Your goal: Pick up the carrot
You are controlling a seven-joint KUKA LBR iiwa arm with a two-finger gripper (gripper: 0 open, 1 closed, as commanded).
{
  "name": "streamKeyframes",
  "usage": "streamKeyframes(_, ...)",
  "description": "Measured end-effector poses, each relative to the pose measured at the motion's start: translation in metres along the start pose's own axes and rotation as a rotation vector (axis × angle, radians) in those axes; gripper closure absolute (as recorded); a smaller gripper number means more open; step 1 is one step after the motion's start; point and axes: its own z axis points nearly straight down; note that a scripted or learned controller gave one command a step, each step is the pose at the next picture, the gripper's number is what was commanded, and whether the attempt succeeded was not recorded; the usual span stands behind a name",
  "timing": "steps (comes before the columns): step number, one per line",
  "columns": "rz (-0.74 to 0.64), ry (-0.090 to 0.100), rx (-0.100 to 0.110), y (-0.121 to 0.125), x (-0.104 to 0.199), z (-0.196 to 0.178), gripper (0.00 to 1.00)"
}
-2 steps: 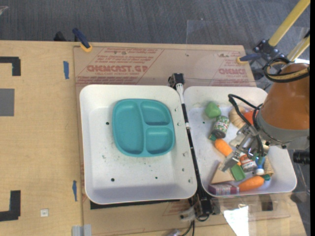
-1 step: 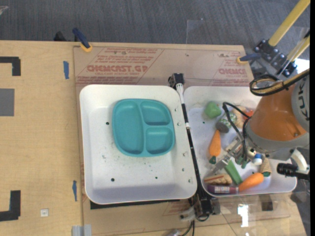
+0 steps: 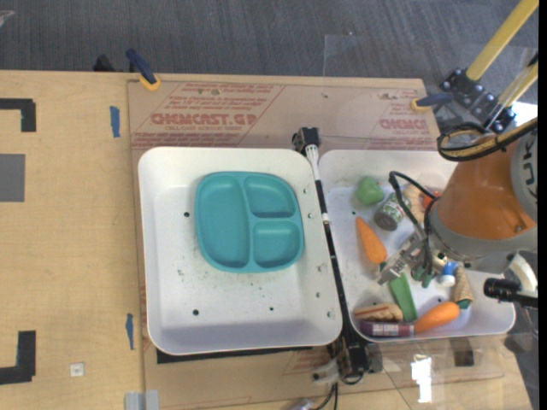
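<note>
Carrots lie in the right bin in the camera view, and there look to be two orange pieces: one carrot lies on the bin floor between the bin's left wall and the gripper, its thin end pointing up-left, and a second orange piece rests near the front rim beside a green stick. The gripper hangs low over the clutter just right of the first carrot, apart from it, with nothing visible between its fingers; whether they stand spread or closed cannot be told from this slant. My judgement is that the approach step is in hand. To do it well, the gripper should shift left over the carrot's thick middle, straddle it across its width, then descend clear of the grey can. The left bin holds a teal divided plate.
</note>
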Motion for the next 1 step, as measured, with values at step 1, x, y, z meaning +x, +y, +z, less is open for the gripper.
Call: streamKeyframes(1, 0.470, 0.020, 0.019, 0.0453, 0.0681, -0.1137, 1.00)
